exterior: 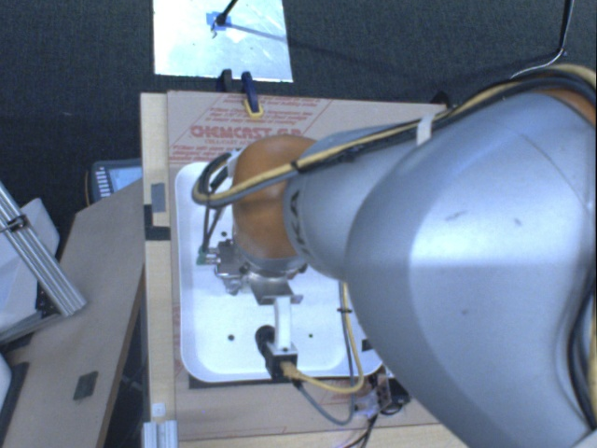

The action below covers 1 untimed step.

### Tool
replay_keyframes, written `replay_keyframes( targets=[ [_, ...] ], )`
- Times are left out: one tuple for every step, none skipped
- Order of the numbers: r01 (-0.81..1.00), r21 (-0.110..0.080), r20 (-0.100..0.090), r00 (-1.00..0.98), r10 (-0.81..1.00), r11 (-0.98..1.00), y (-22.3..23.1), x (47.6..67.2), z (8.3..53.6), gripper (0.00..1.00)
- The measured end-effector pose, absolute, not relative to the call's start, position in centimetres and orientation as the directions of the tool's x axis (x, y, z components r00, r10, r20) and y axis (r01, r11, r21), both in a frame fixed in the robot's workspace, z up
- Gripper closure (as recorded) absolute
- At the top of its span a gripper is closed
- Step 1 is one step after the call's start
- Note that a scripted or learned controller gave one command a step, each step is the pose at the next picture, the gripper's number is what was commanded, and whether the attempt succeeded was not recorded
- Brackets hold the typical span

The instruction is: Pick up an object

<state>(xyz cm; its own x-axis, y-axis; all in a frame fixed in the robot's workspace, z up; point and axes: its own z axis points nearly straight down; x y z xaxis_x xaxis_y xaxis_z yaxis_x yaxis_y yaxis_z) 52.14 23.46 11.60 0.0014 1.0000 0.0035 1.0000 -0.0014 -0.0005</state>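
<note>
At the far left edge, a slotted aluminium rail (37, 264) is seen lying at a slant, just beside a tan board (98, 343). Above the board, a small dark device with a bluish face (114, 177) is partly seen; what it is cannot be told.

Further right, a silvery sheet (222, 26) is laid flat on the dark ground at the top of the view. Below it, a brown cardboard sheet (280, 119) printed in red is spread under the bins, and a blue and yellow clip (249, 93) is fixed at its upper edge.

The left white bin (201, 348) is set on this cardboard. Two small dark spots (230, 336) are seen on its bare floor, too small to be identified.

The gripper (244, 271) is placed over the middle of this bin, directly beneath the orange band (266, 199). It is seen from above, so whether it is spread, pressed together or pinching anything cannot be told. Whether it touches the bin floor cannot be told either.

Where the object to be picked lies cannot be told, since much of the bin floor is covered by the wrist and the arm.

The grey arm (466, 278) is stretched in from the right, close to the camera, across the right part of the bench.
</note>
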Motion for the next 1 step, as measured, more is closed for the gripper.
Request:
replay_keyframes(
  targets=[
    [1.000, -0.001, 0.004, 0.002, 1.000, -0.002, 23.44, 52.18, 12.62, 1.00]
  ],
)
